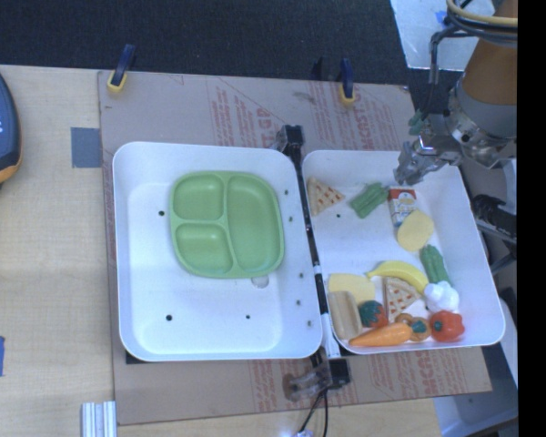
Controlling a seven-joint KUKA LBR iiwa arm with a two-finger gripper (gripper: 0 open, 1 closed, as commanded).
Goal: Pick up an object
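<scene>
The gripper (409, 173) hangs above the right bin's (488, 271) far end; I cannot tell its state. It should drop squarely over the small carton (400, 207).

The right-hand shallow white plastic bin (478, 244) has all the toy food in it. Up top there's a flat tan cracker-looking triangle (323, 195), a small green pickle-shaped piece (369, 199) lying at a slant, and a little carton with a red top (401, 207) touching a pale yellow oval (416, 229). Lower down it's a pile: yellow banana (398, 272), dark green cucumber (434, 264), orange carrot (379, 336), red tomato (447, 326), all crowded together.
</scene>
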